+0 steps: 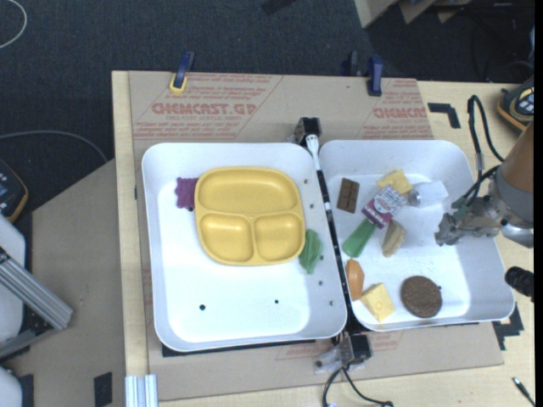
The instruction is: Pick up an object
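In the right bin, nearest the camera, lay a brown round cookie and a yellow cheese wedge. Farther back, the gripper hovered above the bin's right side; whether its fingers were spread could not be told. Farther still sat a brown block

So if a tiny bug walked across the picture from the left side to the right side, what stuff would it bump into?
Purple crinkly piece → yellow three-section plastic tray → green leaf-shaped piece → brown rectangular block → round dark brown cookie → end effector.
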{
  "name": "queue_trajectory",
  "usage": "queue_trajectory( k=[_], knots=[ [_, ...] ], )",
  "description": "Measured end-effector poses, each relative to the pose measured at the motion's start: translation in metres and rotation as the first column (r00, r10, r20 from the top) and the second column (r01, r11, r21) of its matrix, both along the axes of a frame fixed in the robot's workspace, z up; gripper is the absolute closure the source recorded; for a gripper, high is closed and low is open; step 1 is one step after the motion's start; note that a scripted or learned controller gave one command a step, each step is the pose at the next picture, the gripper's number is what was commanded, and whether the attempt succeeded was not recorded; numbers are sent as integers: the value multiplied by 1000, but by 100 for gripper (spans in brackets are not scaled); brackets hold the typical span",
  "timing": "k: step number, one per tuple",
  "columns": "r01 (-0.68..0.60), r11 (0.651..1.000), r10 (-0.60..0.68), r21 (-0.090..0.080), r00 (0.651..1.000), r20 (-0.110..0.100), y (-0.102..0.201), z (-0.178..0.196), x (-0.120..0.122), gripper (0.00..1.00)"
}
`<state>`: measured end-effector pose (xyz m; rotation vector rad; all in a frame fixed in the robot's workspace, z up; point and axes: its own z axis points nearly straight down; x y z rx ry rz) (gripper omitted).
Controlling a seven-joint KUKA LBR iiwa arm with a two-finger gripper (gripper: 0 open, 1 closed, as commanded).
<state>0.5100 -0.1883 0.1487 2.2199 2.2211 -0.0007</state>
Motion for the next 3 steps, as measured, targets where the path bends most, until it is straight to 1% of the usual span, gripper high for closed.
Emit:
queue_trajectory(
  k=[2,3],
  knots=[
    [-1,1000,1,-1,1000,3,-1,77,1,100],
    [-2,1000,2,0,1000,3,49,87,26,100]
  ],
)
